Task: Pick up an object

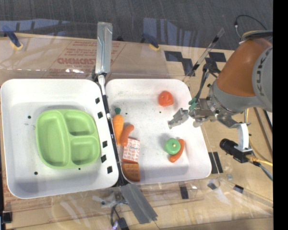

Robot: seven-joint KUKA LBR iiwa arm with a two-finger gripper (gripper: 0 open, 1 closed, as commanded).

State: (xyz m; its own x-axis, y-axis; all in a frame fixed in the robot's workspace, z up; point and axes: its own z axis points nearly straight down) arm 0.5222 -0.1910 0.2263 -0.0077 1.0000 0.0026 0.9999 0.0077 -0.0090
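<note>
On the table (48, 51) I have two white bins side by side. The left bin (14, 128) holds a green divided plate (67, 138). The right bin (149, 92) holds everything I could pick. My arm (245, 75) reaches in over the right bin's right edge, and the end effector (178, 119) hangs above the bin floor between the red piece (166, 98) and the green disc (173, 145). I cannot tell from this angle how it is set, and I see nothing in it.

The red piece sits alone near the far wall, so I judge it the cleanest target: clear floor all round. The green disc lies touching an orange piece (178, 153), so a grasp there could catch both or neither. The two carrots (120, 128) and the wafer packs (131, 157) crowd the divider wall, and I would avoid them. I would centre over the red piece, then descend straight.
</note>
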